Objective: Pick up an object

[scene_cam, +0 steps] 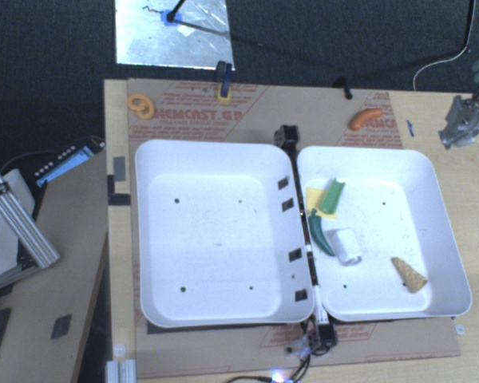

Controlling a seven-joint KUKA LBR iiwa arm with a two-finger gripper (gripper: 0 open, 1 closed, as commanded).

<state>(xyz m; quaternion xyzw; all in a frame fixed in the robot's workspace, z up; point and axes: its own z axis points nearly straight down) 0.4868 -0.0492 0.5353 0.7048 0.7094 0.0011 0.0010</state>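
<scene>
Two white bins sit side by side on a brown board. The left bin (pixel 215 230) has nothing to point at but a few small dark dots on its floor. The right bin (pixel 431 214) holds the toys. At about 9 o'clock in that bin, close to the wall it shares with the left bin, a green block (pixel 332 196) lies on top of a yellow piece (pixel 314 198), and the two touch. Just below them, toward 6 o'clock, a dark green pepper (pixel 319 234) curves along the same wall. Right beside the pepper, near the middle of the bin, is a small white cup (pixel 347 246) lying on its side, and it seems to touch the pepper. Well apart from these, at about 4 o'clock in the bin, lies a tan cone-shaped wedge (pixel 410 274). Outside the bins, an orange sausage toy (pixel 366 119) rests on the board at 12 o'clock from the right bin, and an orange ring (pixel 141 105) sits at 11 o'clock from the left bin. A blue and yellow clamp (pixel 223 81) stands at the board's far edge. The gripper (pixel 463 126) is up at 2 o'clock, beyond the right bin's far corner and away from all the toys. It looks grey and blurry, I cannot tell how it is set, and nothing can be seen in it.
</scene>
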